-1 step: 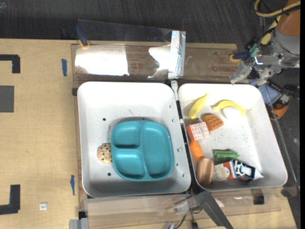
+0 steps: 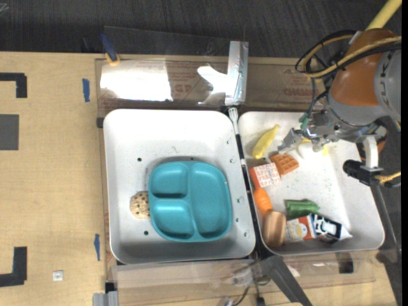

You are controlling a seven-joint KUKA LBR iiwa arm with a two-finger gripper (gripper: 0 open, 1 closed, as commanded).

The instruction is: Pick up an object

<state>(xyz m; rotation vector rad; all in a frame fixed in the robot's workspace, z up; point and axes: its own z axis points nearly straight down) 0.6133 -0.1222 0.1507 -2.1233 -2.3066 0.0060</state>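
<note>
The gripper was held low over the right bin, just beside the banana and waffle, presumably to pick one, though its opening could not be told.

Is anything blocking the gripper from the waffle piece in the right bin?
Nothing visible does. The gripper hangs just up and right of the waffle piece, with bare bin floor between them. The banana lies to its left, off that path.
</note>
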